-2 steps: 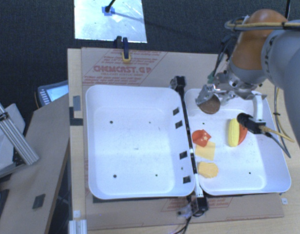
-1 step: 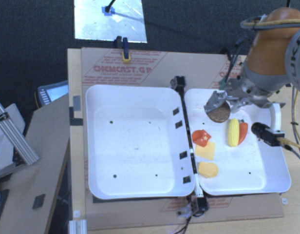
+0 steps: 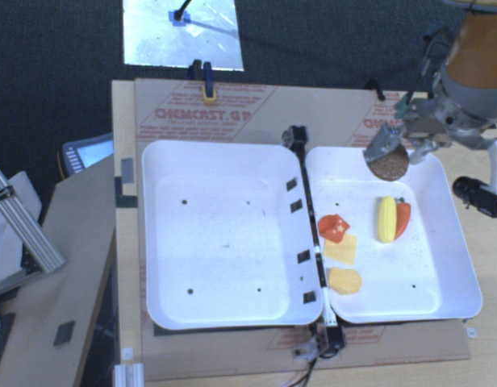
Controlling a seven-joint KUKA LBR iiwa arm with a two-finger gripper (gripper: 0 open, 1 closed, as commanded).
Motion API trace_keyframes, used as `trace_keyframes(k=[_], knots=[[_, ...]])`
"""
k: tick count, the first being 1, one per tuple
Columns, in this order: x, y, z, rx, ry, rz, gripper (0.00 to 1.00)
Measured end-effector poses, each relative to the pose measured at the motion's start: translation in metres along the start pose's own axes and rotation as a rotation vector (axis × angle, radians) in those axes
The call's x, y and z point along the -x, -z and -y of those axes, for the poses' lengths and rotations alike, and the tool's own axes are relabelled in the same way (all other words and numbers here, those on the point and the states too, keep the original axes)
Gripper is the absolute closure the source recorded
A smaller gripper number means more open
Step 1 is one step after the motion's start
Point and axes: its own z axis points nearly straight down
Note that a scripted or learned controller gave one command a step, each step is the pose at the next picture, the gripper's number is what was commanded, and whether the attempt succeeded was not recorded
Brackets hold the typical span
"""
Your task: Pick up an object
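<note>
Bench: you see brown cardboard with red print under both bins, and a shiny sheet lying beyond its far edge.
Left bin: your larger-looking white tray, on the left of the pair.
Right bin: it touches the left bin along a black-clipped seam and holds the loose pieces.
Arm: it comes in from your right, orange band above the grey wrist, over the right bin's far corner.
Gripper: you can see it closed around the brown disc, raised over the bin's far edge.
Brown disc: round, dark, speckled, pinched at its top edge and hanging below the fingers.
Yellow corn piece: upright in the right bin, touching the orange-red pepper beside it.
Yellow slice: near the seam, just below the red piece.
Orange-yellow lump: nearest you, below the slice.
</note>
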Motion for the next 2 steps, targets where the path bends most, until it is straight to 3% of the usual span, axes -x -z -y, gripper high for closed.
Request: trace_keyframes(k=[1,2], knots=[[-0.046,-0.058,-0.036,-0.012,0.004,-0.002,1.00],[0.009,-0.101,0.017,-0.016,-0.009,-0.001,1.00]])
